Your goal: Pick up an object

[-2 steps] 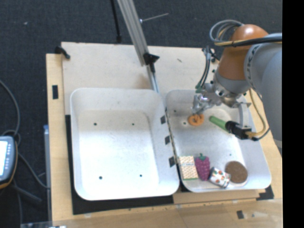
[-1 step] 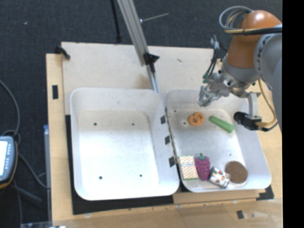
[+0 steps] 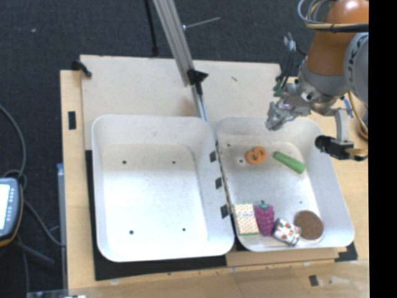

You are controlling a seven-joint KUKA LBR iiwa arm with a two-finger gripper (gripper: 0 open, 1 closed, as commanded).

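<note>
Six objects lie in right bin (image 3: pixel 322 166); claw (image 3: pixel 277 118) hovers over its far rim, carrying nothing, finger state unreadable; approach step; next, judged: descend onto orange ring (image 3: pixel 255 156) or green stick (image 3: pixel 289 162) nearby

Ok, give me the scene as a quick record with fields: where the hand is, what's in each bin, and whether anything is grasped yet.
hand: above the far edge of the right white bin, nothing seen between its fingers
right bin, far half: orange ring-shaped toy, green cylindrical stick beside it, apart
right bin, near edge: cream patterned box, magenta berry-shaped toy, small red-and-white spotted block, brown round disc
left white bin: bare speckled floor
nearest to hand: orange ring and green stick
picked: not yet
</note>
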